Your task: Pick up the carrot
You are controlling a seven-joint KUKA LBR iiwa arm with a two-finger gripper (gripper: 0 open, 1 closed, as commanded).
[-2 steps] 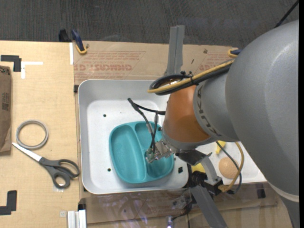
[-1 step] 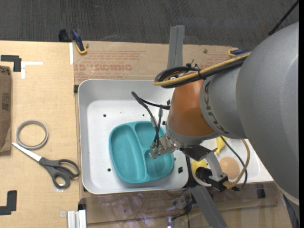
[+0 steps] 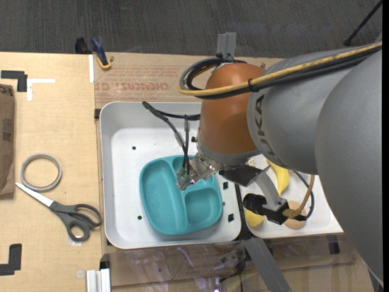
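Pincer (image 3: 189,178) is low at frame centre, over the teal tray (image 3: 164,202) in the left bin (image 3: 112,163), roughly on the tray's divider near its upper right rim. It's too small and too cluttered with cables to read, so I can't tell if it's open or closed, and I see nothing in it. Carrot (image 3: 296,222): best guess is the orange-tan bit at lower right, in the right bin (image 3: 321,219), half hidden under the arm (image 3: 316,120), but I'm not sure of it. A banana (image 3: 281,179) lies just above it in the same bin, and a yellow lump (image 3: 252,219) sits by the wall between the bins. I'd call this the approach step: nothing grasped, and the pincer is over the wrong bin if that guess holds. Next move needs a lift clear of the tray rim, then a crossing over both bin walls to the right and down-frame. After that, a descent on the orange bit without clipping the banana. Room is tight there, with the target near the right bin's lower rim and yellow things on two sides. Left bin has open white floor above and left of the tray. Table (image 3: 55,120) at left carries scissors (image 3: 67,213) and a tape roll (image 3: 41,170), well apart from both bins, so no concern.
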